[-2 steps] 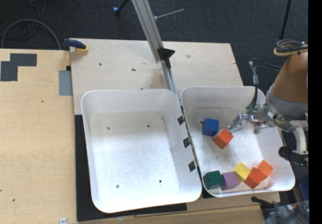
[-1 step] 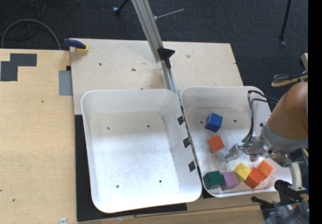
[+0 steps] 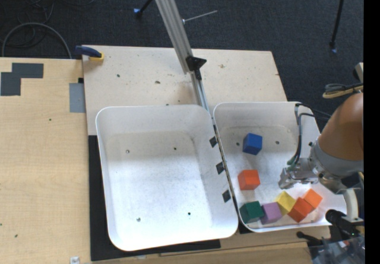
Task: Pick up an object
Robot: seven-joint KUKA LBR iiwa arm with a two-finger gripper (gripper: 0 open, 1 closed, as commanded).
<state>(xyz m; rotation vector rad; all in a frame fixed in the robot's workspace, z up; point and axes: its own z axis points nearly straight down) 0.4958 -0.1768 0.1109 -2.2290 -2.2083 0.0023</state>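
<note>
Item one, jaws [image 3: 291, 178]: low inside the right bin [image 3: 261, 111], at its right side; whether released or clenched I cannot tell. Nothing visibly held.

Item two, yellow block [image 3: 285, 202]: just below the jaws, touching the purple block [image 3: 271, 212] and red-orange block [image 3: 301, 208]. Green block [image 3: 252, 212] beyond the purple one.

Item three, orange cube [image 3: 249, 179]: left of the jaws, apart. Blue cube [image 3: 252, 143]: up-left, well apart.

Step, my judgement: approach. Next I need descent onto one block, likely yellow, then closure.
</note>
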